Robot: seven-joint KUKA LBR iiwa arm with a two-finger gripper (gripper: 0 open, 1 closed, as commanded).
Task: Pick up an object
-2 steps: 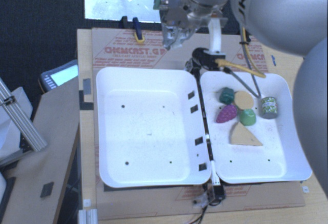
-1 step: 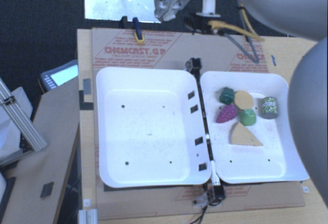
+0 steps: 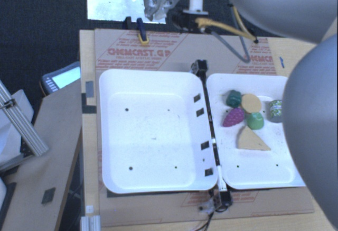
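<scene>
Objects are sitting clustered in the right bin point(image 3: 264, 174); the tan wedge point(image 3: 251, 140) is lying most apart. End effector point(image 3: 157, 5) is hovering beyond the bins, grip state indiscernible; descend onto the wedge.

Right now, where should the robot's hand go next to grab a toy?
Probably swing the gripper toward the right bin. It sits high beyond the bins, over neither, and the toys, such as the purple berry and tan wedge, all lie clustered there.
</scene>
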